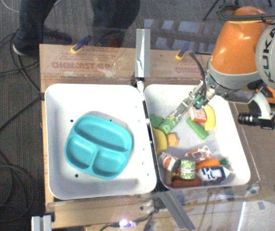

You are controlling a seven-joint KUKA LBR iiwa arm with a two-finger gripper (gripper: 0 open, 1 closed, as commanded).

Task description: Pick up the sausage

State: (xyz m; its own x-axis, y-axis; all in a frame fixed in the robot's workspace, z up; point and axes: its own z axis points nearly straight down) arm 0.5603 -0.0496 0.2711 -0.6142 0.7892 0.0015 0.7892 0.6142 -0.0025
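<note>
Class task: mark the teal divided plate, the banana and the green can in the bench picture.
teal divided plate [99,146], camera view, the ridge between its compartments.
banana [160,141], camera view, middle of its yellow body.
green can [187,168], camera view, its label side.

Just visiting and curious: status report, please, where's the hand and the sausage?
Hand low in right bin, by green toy. Sausage untouched at bin's near edge. Can and carrot crowd it.

A cardboard-topped bench [80,64] bears two white bins [56,129].
</note>
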